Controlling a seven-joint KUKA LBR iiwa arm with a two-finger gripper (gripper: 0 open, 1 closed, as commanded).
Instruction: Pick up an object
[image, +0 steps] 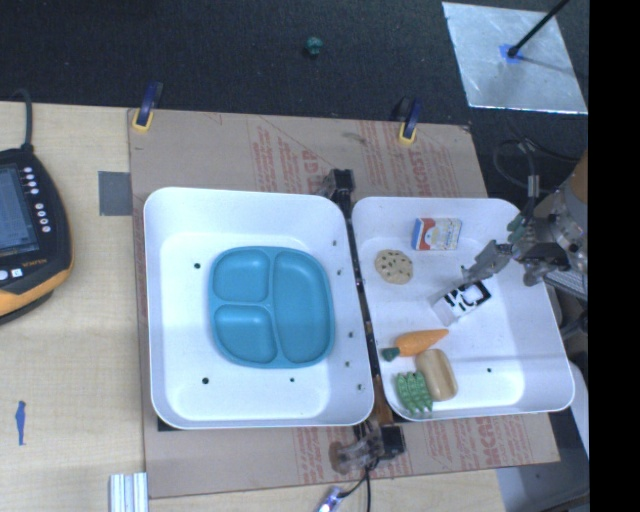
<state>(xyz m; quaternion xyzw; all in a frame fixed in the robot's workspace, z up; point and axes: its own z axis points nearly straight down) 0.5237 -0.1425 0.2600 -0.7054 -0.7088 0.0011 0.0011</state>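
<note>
The right bin (540, 340) holds several small items. A red, white and blue carton (437, 234) lies at the back, with a round cookie (394, 266) to its left. A black and white packet (465, 297) is in the middle, and an orange carrot (418, 342), a tan bread roll (438, 374) and a green piece (410, 392) are near the front. My gripper (505, 266) hovers over the right side of this bin, open. One finger (485, 261) points down-left, just above the packet. Nothing sits between the fingers.
The left bin (170, 300) carries a blue divided plate (270, 305). A teach pendant (25, 230) lies on the bench at far left. Clamps (146, 105) (406, 118) pin the cardboard sheet at the back. The arm's wrist (560, 240) covers the right bin's far right rim.
</note>
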